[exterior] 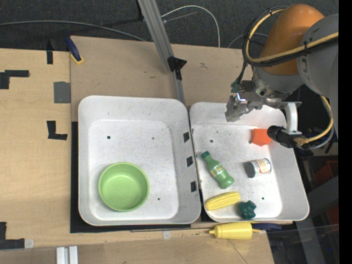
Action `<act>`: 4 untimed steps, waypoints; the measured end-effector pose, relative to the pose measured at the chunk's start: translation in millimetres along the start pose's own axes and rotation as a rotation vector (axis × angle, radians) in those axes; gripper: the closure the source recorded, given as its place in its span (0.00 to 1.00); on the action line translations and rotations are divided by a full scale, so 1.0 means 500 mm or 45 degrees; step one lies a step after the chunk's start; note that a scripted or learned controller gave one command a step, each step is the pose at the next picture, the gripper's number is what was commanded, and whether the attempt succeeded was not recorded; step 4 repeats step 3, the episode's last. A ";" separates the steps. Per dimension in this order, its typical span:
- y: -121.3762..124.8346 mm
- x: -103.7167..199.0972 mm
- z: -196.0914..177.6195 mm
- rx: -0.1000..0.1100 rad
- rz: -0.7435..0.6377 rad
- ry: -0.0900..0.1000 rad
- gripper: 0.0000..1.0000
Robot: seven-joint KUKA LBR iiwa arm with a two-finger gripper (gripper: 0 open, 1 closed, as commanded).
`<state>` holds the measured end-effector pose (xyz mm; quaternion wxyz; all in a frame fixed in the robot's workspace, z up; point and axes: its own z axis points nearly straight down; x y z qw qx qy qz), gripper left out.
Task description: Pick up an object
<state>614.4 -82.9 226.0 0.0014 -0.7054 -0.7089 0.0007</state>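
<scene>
The right bin holds a green bottle, a yellow corn cob, a small dark green piece, a silver can lying on its side and an orange block. My gripper hangs over the back edge of this bin, left of the orange block and apart from every object. Nothing shows between its fingers.
In the left bin a green bowl sits at the front left. A yellow mustard bottle lies on the bench just in front of the right bin. A grey pole slants across the back of the bench.
</scene>
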 end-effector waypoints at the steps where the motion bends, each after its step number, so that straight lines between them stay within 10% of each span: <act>1: -0.049 0.086 0.005 0.001 0.000 0.000 1.00; 3: -0.088 0.299 0.024 0.002 -0.004 0.001 1.00; 4: -0.088 0.299 0.024 0.002 -0.004 0.001 1.00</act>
